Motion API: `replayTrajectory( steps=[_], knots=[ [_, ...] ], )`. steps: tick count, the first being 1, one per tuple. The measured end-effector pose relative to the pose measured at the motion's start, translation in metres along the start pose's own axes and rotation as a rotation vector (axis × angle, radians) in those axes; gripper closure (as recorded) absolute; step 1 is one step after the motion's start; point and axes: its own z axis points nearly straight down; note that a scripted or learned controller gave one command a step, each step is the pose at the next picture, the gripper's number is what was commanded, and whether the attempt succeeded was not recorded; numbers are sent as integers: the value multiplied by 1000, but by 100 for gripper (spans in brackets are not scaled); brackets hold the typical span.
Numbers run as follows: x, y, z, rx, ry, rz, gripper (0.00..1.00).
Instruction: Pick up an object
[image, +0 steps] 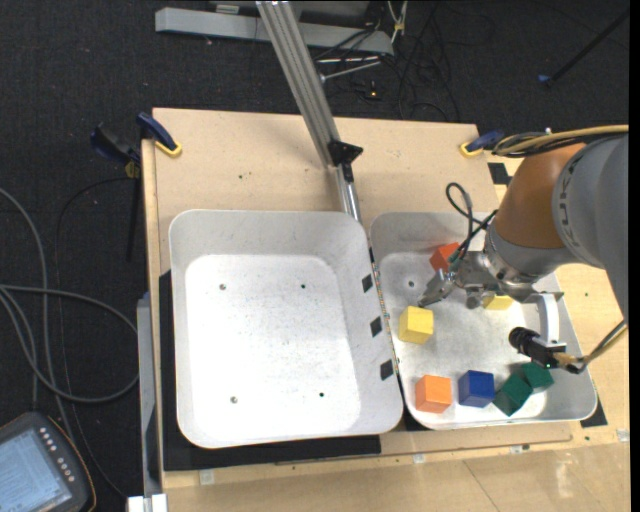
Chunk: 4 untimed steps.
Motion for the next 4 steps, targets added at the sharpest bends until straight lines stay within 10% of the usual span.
replayTrajectory(
  steps=[1, 4],
  knots=[
    [-1, 2, -14, -7, -1, 1, 100],
    [41, -17, -109, -3, 1, -6, 100]
  ],
)
